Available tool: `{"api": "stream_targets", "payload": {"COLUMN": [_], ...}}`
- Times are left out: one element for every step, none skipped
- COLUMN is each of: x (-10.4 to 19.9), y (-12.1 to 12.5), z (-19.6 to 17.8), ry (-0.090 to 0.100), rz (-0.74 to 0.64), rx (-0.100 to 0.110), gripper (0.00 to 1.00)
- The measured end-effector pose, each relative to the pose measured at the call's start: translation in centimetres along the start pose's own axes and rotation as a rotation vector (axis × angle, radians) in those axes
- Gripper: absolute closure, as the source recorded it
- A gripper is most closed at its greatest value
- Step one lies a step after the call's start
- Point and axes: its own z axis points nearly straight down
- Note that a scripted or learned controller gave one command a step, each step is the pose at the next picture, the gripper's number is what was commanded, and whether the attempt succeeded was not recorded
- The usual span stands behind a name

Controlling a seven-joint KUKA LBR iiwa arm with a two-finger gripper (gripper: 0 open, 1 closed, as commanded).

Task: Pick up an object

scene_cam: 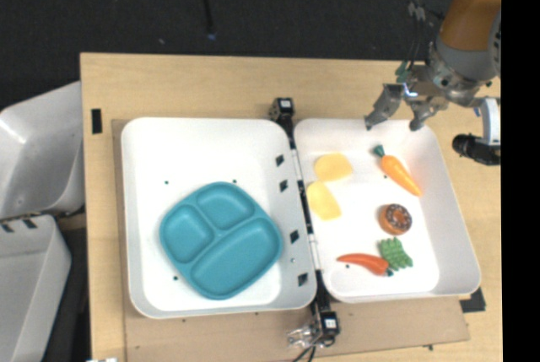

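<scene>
My gripper [396, 116] hangs over the far edge of the right bin [447, 208], open, with nothing between its two fingers. Just below it in that bin lies a small orange carrot [398, 170]. Two yellow pieces [332, 167] [322, 201] sit at the bin's left side. A brown doughnut [394, 218] lies near the middle. At the front are a green broccoli piece [395, 254] and a red chili pepper [364, 263], touching each other.
The left bin [143, 158] holds a blue divided plate [220, 240]. A black hinge strip [299, 208] runs between the two bins. A white box [34, 158] stands off the bench at the left. The wooden bench [236, 78] extends behind both bins.
</scene>
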Motion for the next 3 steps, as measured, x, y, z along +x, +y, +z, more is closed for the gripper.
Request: {"api": "stream_targets", "payload": {"x": [0.0,-0.8,-1.1], "y": [0.2,-0.5,-0.5], "z": [-0.9,4.5,10.8], "ry": [-0.002,-0.003,-0.003], "rz": [-0.003,-0.002,0.0], "rx": [-0.014,-0.008,-0.01], "gripper": [0.0,0.0,0.0]}}
